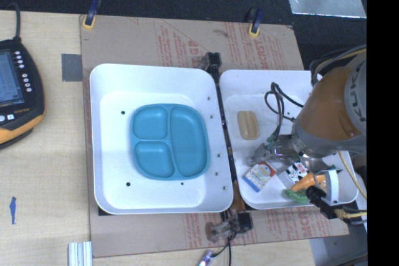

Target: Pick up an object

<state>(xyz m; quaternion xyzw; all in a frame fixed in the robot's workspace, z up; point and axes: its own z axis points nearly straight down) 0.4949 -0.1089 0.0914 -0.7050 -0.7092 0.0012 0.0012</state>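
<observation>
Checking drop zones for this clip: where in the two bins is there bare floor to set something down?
Left bin: a bare strip all round the blue divided plate. Right bin: bare floor above and left of the tan block. Its lower half is crowded, with the gripper over small packets and the arm covering the right side.

I see two white bins (100,134) on brown cardboard (187,40) with red print. In the left bin the divided plate (169,140) is light blue. In the right one, the bar (248,125) is tan, the packet (259,175) white, blue and red. The arm (333,109) is grey and orange. The clamps (91,12) are blue and yellow.
</observation>
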